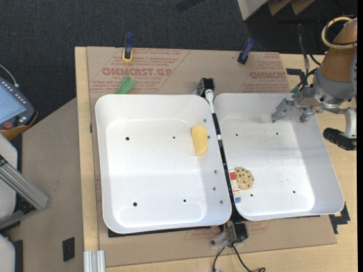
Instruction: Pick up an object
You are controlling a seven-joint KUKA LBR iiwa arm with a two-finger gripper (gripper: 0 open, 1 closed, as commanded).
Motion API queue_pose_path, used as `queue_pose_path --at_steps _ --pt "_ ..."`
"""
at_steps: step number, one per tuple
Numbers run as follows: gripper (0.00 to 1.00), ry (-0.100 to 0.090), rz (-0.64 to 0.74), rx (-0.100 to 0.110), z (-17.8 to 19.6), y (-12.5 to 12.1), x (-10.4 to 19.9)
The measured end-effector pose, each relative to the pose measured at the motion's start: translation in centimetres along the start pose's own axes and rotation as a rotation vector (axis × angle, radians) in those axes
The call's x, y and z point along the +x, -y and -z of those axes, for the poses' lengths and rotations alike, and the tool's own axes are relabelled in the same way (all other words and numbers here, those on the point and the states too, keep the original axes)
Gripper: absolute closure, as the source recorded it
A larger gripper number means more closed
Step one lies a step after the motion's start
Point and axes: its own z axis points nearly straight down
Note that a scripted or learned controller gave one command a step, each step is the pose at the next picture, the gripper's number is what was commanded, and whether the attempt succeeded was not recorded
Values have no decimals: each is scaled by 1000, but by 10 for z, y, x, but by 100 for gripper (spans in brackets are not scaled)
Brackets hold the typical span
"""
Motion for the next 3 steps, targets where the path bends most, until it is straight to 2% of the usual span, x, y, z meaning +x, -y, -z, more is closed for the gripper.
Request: queue_pose_path --at_steps 1,2,3 --pt "0 1 -1 -1 31 -13 -1" --pt "0 -5 -4 14 -27 59 18" --pt "0 1 0 -1 17 42 21"
